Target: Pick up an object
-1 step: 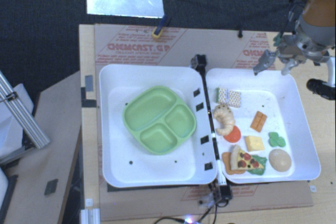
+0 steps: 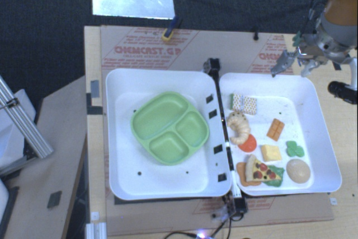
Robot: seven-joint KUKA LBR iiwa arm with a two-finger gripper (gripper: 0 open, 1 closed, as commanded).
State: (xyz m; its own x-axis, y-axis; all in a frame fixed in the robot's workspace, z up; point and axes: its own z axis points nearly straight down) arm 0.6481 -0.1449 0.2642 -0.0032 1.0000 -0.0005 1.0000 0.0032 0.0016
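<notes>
Camera view: left bin [image 2: 120,173] w/ green tray [image 2: 169,127], right bin [image 2: 321,126] w/ toy food, end effector [image 2: 295,64] spread, holding nothing.

Green divided plate [image 2: 170,128] smooth matt plastic; white bins [image 2: 120,137] glossy plastic.

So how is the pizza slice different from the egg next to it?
The toy pizza slice is a flat wedge with pointed corners, while the toy egg is rounded and smooth. The pizza slice is many-coloured, with orange crust and red and green toppings, while the egg is plain pale beige. Both are play food lying near the front of the right bin, with a small gap between them.
</notes>
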